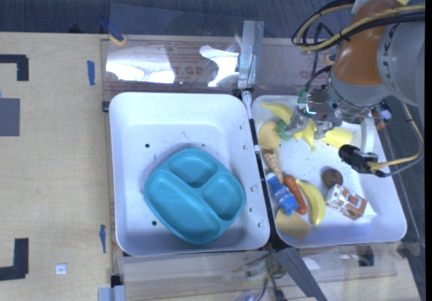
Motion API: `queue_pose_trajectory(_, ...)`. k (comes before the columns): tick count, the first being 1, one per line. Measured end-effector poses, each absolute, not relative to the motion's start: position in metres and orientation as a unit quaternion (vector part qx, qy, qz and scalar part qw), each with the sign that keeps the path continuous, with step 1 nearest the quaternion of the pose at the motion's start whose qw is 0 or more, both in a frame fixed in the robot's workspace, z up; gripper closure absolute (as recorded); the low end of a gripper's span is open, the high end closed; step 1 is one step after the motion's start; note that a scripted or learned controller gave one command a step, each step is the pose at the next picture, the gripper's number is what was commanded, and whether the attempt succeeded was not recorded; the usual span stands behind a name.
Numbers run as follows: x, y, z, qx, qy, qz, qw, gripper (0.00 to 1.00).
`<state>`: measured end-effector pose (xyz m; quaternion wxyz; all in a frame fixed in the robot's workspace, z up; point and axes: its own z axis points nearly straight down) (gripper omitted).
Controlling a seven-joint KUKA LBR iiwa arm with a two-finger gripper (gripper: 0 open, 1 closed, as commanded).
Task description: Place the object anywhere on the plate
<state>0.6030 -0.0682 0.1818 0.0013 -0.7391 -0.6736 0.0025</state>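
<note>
A blue three-compartment plate (196, 195) lies in the left bin (128, 124), with nothing on it. My gripper (300, 124) is low over the back left part of the right bin (385, 225), among yellow toy pieces (278, 112). A small green bit (286, 133) shows just beneath it. Whether anything is held I cannot tell. The arm's orange band (358, 57) hangs above the bin's far edge.
The right bin holds several toy foods: a tan pear (268, 135), a cone (271, 159), a blue item (280, 196), a carrot (294, 190), a banana (313, 201), a brown disc (331, 176) and a small carton (346, 202). A metal divider (250, 53) stands behind the bins.
</note>
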Motion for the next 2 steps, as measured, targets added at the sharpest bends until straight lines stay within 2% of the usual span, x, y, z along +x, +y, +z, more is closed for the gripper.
queue_pose_trajectory(1,0.613,0.033,0.192,-0.641,-0.768,0.0002,0.001,1.0)
queue_pose_trajectory(2,0.599,-0.025,0.181,-0.655,-0.756,0.0029,0.002,1.0)
